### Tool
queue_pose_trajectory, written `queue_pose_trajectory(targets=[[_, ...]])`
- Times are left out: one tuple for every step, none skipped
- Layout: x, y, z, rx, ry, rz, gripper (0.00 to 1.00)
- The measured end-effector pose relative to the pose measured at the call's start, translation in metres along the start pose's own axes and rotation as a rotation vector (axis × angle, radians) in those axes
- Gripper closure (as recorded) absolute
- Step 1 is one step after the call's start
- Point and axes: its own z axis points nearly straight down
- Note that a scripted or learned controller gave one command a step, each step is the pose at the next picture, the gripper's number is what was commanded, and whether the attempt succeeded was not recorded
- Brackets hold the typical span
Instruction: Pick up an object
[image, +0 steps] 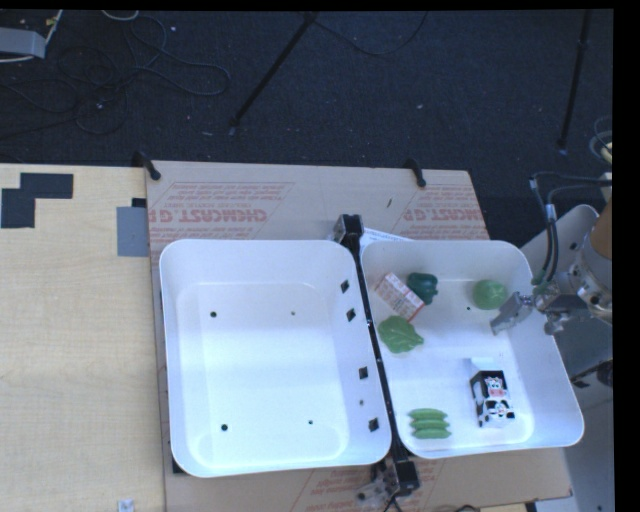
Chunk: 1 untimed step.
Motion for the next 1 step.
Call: queue_pose_trajectory(targets=[[0.0181, -0.0333, 0.1321, -0.001, 0.0, 0.002, 0.0]])
